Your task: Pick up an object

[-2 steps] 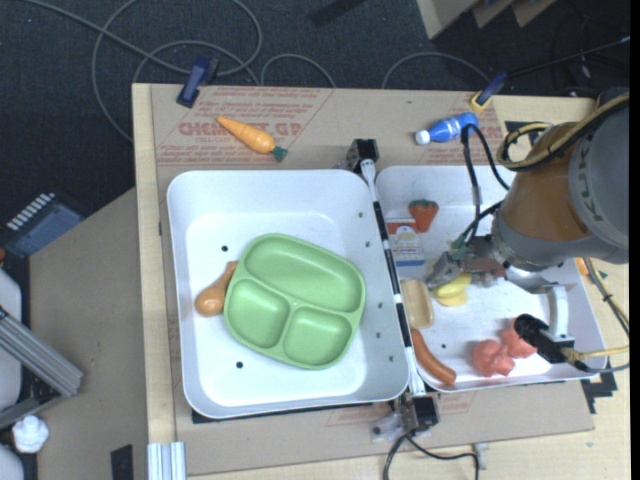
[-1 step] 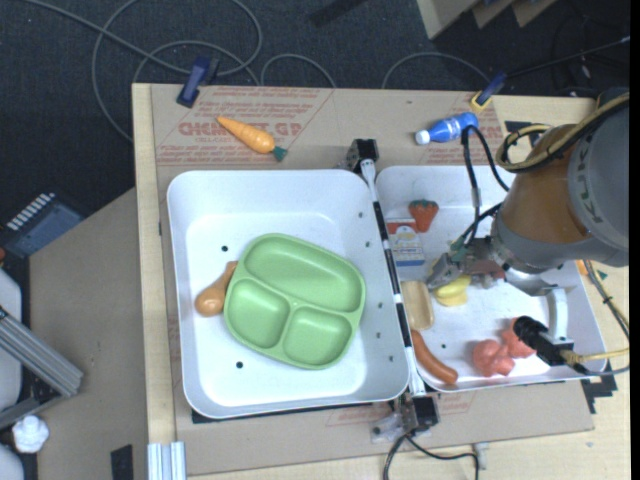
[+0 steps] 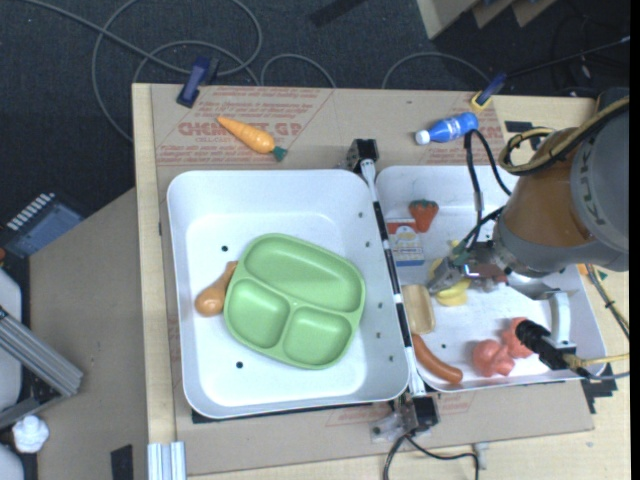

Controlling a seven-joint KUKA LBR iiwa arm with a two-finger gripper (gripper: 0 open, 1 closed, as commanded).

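My gripper (image 3: 455, 271) hangs low over the left middle of the right bin (image 3: 440, 175), right above a small yellow toy (image 3: 453, 293). Around it in that bin lie a red strawberry (image 3: 424, 213), a small red and white carton (image 3: 405, 245), a tan wedge (image 3: 419, 314), an orange-brown sausage (image 3: 437, 362) and a pink toy (image 3: 489, 357) beside a red piece (image 3: 518, 333). The grey arm with its orange band (image 3: 545, 208) hides the bin's right part.
The left bin (image 3: 200, 200) holds a green divided plate (image 3: 294, 299) with a tan toy (image 3: 213, 297) poking out from under its left edge. On the cardboard behind the bins lie a carrot (image 3: 249, 134), a blue bottle (image 3: 448, 128) and a blue clip (image 3: 195, 80).
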